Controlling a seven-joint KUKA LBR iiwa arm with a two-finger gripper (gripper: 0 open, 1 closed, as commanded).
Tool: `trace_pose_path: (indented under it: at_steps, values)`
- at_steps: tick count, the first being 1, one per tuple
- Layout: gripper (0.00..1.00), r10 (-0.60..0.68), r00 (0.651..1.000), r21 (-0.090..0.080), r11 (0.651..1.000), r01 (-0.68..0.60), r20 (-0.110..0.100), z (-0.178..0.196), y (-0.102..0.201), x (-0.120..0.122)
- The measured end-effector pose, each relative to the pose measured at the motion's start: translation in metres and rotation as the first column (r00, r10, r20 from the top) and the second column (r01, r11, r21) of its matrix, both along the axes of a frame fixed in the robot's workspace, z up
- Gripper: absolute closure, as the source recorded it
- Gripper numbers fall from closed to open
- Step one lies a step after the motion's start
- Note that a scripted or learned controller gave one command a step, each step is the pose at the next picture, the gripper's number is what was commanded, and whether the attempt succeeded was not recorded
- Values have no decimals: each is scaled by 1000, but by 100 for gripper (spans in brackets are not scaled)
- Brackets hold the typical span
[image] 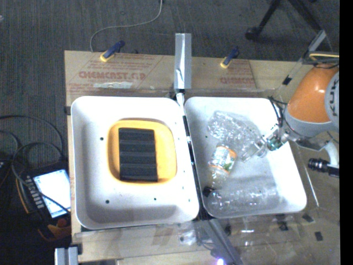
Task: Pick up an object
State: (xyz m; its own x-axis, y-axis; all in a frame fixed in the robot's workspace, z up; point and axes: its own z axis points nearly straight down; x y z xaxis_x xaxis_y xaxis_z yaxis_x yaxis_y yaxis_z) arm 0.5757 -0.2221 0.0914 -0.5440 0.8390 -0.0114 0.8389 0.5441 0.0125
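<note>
Evenly lit from above, moderately bright, soft throughout. Mild glare off the two shallow white plastic bins (83, 164); faint shadows beneath rims. Dim, grainy across the dark grey carpet (49, 15). Slightly blurred toward edges.

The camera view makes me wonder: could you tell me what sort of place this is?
Probably a robotics lab bench set up for grasping trials: two white bins side by side, a board clamped beneath them, and the arm reaching over a clear plastic bottle.
</note>
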Motion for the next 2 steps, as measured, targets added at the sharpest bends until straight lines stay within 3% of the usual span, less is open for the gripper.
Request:
trace_pose_path:
  at_steps: [1, 2]
  values:
    - [0, -363, 932, 3, 932, 363, -5, -1, 55, 29]
    - [0, -200, 980, 0, 980, 200, 11, 1, 85, -14]
